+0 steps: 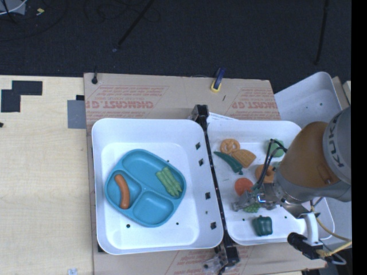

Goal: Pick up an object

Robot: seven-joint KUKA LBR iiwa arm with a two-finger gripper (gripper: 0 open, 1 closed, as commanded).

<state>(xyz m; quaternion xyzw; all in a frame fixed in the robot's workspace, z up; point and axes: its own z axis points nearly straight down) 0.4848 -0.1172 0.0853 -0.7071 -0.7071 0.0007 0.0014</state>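
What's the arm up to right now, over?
Gripper low in right bin, fingers unclear. Red tomato beside it, ungrasped. Green pepper close by.

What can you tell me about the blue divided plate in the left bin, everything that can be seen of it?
The blue divided plate of smooth plastic lies flat on the floor of the left shallow white bin, turned at a slant to the bin's walls. Its outline is rounded, and raised ridges split it into three compartments. The left compartment holds an orange toy sausage, the upper right one holds green toy bean pods, and the lower one shows bare blue.
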